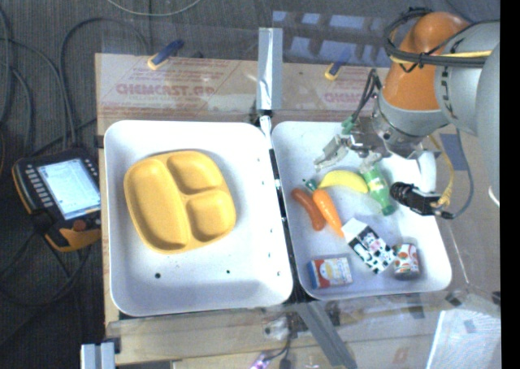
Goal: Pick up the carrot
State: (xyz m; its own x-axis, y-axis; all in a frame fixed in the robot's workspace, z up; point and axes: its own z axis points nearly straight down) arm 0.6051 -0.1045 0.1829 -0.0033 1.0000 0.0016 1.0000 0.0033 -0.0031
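Carrot (327, 207) in right bin (422, 276) beside banana (344, 181); yellow tray (180, 199) in left bin (130, 286); hand (340, 150) spread, holding nothing.

I make out faint red lettering across the cardboard sheet (175, 89) behind the bins, something like "CHEMCAST", though I can't be sure of it. The small cartons (331, 271) carry print too small for me to read.

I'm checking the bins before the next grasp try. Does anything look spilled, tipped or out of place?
Nothing stands out. The carrot lies whole in the right bin beside a banana and small cartons, none spilled. The yellow divided plate sits flat in the left bin. The gripper hovers above the banana.
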